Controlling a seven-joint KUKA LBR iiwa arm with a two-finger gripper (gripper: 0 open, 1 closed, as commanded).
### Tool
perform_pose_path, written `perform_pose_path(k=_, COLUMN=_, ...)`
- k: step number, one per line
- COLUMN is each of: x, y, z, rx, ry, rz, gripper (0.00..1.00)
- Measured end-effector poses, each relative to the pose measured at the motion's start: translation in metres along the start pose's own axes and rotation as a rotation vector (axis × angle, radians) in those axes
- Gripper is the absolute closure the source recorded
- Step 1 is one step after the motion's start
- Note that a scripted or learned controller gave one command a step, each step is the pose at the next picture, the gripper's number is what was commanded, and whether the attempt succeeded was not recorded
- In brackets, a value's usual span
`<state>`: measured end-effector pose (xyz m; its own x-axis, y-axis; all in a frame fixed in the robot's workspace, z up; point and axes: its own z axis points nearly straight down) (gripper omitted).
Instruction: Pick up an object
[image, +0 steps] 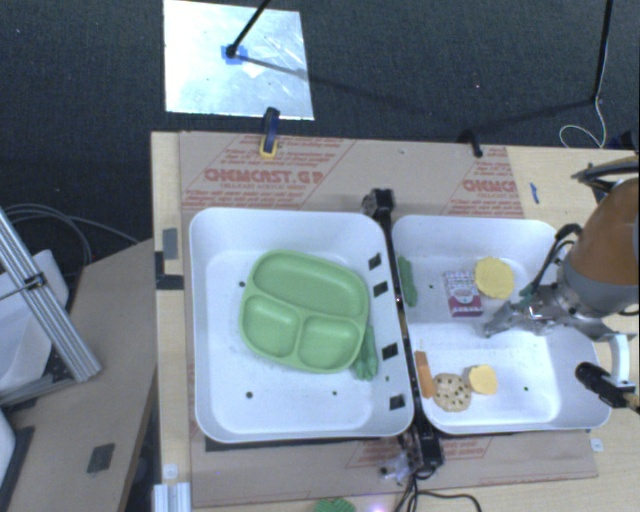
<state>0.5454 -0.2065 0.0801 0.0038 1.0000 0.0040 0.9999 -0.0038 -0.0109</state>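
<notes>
The hand (497, 325) sits low in the right bin (535, 410), near that bin's middle, reaching in from the right edge of the counter (330, 165). How its grasping end stands cannot be told: it is a small grey shape against white plastic, and nothing shows held in it.

Things to pick from lie all around it. A red and white packet (461, 293) and a yellow disc (494, 277) lie just beyond the hand, toward the bin's far wall. A speckled cookie (452, 392) and a smaller yellow piece (483, 379) lie touching or nearly so, toward the near wall. An orange stick (423, 372) lies along the left wall.

The packet looks the likeliest target, being closest. To take it well, the hand should come straight down over its middle and close across the narrow side, keeping off the yellow disc just beside it. These things are flat, so the grasp must go right down to the bin floor.

The arm's orange band (612, 240) is cut off at the right. The left bin holds a green divided plate (305, 312), and a green thing (368, 352) is tucked partly under its right rim, its kind unclear. Another green strip (407, 280) lies by the divider.
</notes>
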Motion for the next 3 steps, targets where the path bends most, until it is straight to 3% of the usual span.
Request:
perform_pose_path(k=1, x=0.001, y=0.085, z=-0.046, rx=-0.018, ry=-0.007, rz=-0.009, gripper=0.00)
perform_pose_path(k=2, x=0.001, y=0.124, z=-0.078, rx=-0.017, ry=-0.006, rz=-0.009, gripper=0.00)
perform_pose_path(k=3, x=0.001, y=0.056, z=-0.061, rx=-0.010, ry=-0.004, rz=-0.005, gripper=0.00)
